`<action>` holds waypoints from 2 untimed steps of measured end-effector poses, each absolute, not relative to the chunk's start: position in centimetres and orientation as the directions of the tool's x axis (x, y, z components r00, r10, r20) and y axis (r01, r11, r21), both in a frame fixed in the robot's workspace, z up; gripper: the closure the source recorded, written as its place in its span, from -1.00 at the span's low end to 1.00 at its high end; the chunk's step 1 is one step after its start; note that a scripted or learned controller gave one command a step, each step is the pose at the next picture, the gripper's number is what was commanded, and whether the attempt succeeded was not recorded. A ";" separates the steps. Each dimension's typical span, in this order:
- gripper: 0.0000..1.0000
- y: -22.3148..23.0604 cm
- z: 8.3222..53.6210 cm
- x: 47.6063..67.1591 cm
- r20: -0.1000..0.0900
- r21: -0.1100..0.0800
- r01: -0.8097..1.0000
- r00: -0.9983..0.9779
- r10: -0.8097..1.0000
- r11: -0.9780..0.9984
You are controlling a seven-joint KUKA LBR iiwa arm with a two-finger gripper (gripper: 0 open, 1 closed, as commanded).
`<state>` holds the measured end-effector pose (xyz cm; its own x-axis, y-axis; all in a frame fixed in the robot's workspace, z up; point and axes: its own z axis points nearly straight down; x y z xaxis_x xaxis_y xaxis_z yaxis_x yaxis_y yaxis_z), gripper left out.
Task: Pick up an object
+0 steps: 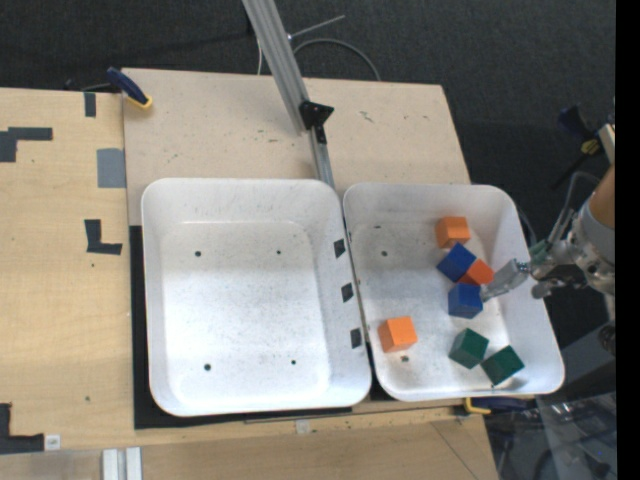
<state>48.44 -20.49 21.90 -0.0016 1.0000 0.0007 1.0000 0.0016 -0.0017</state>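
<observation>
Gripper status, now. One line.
Gripper: at the right bin's right side, by the blue block and a small orange block; open or shut cannot be told.

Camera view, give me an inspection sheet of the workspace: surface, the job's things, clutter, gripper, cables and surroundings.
Surface: wooden bench with grey tape marks, bearing the left bin and the right bin side by side.
Job's things: all in the right bin: two orange cubes, two blue cubes, two green cubes, and an orange-red piece between the blue ones.
Clutter: blue and yellow clamp at the bench's far edge.
Gripper: gripper at the right bin's right wall, beside the blue cubes; grasp cannot be judged.
Cables: thin wire loop behind the bench.
Surroundings: slanted metal rail, dark floor.
</observation>
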 end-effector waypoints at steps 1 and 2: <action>-1.00 -20.5 21.9 48.4 0.001 -0.001 1.000 -0.001 1.000 0.001; -1.00 -20.2 17.5 48.7 0.001 -0.006 1.000 -0.001 1.000 0.001</action>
<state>48.68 -20.18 17.50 -0.0012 1.0000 0.0011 1.0000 0.0012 -0.0058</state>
